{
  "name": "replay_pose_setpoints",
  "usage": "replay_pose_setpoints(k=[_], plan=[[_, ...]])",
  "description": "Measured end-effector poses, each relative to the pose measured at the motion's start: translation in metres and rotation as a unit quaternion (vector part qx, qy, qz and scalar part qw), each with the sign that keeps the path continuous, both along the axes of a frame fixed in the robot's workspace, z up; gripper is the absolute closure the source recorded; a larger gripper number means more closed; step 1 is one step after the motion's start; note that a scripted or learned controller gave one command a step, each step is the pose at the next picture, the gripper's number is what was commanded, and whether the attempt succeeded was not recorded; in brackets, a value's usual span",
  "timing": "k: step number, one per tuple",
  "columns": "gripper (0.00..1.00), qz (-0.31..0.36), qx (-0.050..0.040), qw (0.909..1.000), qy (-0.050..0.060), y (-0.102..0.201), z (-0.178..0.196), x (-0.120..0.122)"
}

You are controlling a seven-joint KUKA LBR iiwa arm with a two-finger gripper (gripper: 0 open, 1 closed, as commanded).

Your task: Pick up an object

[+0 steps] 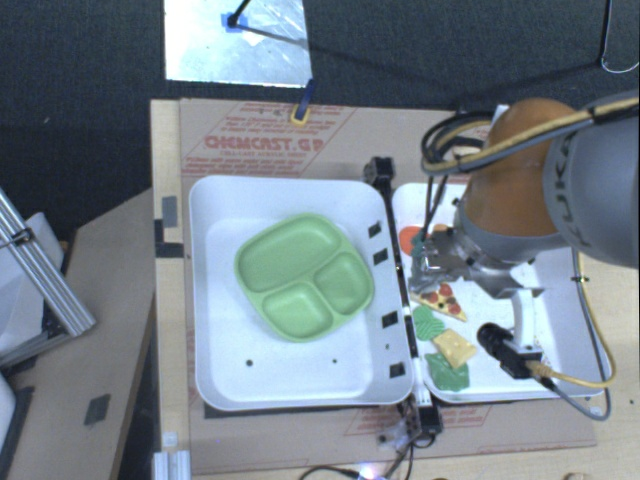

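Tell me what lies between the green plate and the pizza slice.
In the camera view, the bins' adjoining walls with their black clips lie between the green plate in the left bin and the pizza slice in the right bin.

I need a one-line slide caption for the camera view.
Arm's claw over toy food in right bin; green divided plate in left bin.

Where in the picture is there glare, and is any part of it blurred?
Camera view: strong glare on the shiny sheet at the top; soft even light on the green tray with little shadow; the arm looks slightly soft, near the lens.
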State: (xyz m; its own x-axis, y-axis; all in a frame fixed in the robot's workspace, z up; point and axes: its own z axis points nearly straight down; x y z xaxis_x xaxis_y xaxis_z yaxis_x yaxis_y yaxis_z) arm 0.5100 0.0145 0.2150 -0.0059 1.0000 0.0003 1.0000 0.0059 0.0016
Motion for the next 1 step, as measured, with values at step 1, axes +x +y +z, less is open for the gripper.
replay_pose_setpoints(k=[1], plan=[[1.00, 0.001, 0.0001, 1.0000, 0.000, 0.0083, 0.0097, 0.0077]])
